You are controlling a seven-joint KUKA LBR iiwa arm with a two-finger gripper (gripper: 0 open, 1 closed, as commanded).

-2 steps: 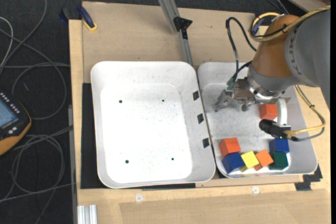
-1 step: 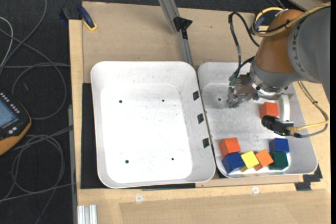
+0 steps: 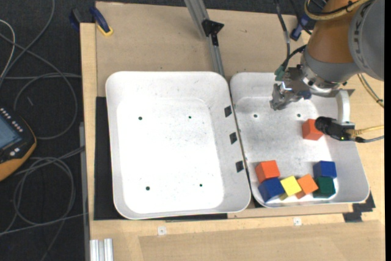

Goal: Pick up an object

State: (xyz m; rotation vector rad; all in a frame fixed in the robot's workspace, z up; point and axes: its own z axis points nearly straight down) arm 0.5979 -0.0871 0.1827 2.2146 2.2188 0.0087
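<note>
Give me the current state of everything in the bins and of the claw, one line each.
Claw: above the right bin's back part, nothing seen between its fingers.
Lone orange block: resting apart from the cluster, near the bin's right side.
Block cluster: orange, blue, yellow and green blocks resting packed at the front of the bin.
Right bin: holds all the blocks.
Left bin: flat on the bench.

1. A pale wooden bench (image 3: 153, 33) carries everything, standing on dark carpet.
2. Two shallow white bins sit side by side on it, touching along their inner edges: the left bin (image 3: 122, 192) is wider, the right bin (image 3: 256, 85) narrower.
3. A black mat (image 3: 102, 156) shows under the left bin along its left and lower edges.
4. A blue and yellow clamp (image 3: 101, 20) grips the bench's far left corner.
5. A slanted grey metal bar (image 3: 195, 3) crosses above the bench's far edge and ends between the bins.
</note>
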